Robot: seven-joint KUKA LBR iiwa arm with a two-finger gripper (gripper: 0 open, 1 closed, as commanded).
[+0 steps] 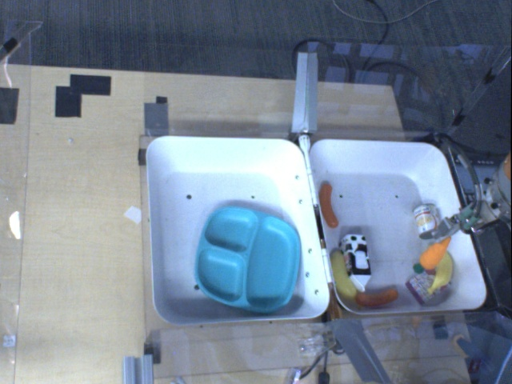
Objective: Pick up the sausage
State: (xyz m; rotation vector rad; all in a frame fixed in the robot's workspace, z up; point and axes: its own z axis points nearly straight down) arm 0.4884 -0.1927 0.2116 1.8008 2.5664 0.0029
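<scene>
Two reddish-brown sausages lie in the right bin (376,160). One sausage (326,204) rests along the bin's left wall, pointing front to back. The other sausage (376,297) lies along the front wall, beside a yellow banana (342,274). My gripper (445,227) reaches in over the bin's right rim, just right of a small can (426,217) and above an orange carrot (434,254). It is well apart from both sausages.
A black-and-white carton (357,258) stands between the sausages. A second banana (444,271) and a purple packet (417,288) sit in the front right corner. The left bin (172,174) holds a blue compartment plate (248,258).
</scene>
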